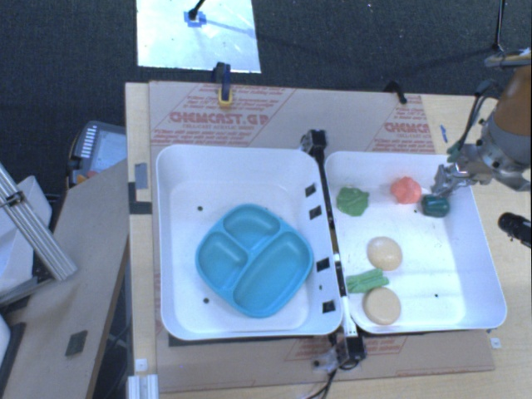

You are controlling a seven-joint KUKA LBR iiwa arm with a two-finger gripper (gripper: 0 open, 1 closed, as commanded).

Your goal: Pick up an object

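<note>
The dark green object (pixel 435 205) in the right bin (pixel 474 256) lies just below the gripper (pixel 446 179), whose state cannot be told; approach stage, descent and closure pending.

The arm (pixel 509 123) is cut off at the right edge; its jaws seem too small to read.

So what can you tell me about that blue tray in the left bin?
The blue tray is a rounded-corner plate with three compartments, two small and one long. It looks like smooth light-blue plastic. It lies flat, turned at an angle, on the floor of the left bin, towards its front. Nothing rests in it, and nothing else touches it.
</note>
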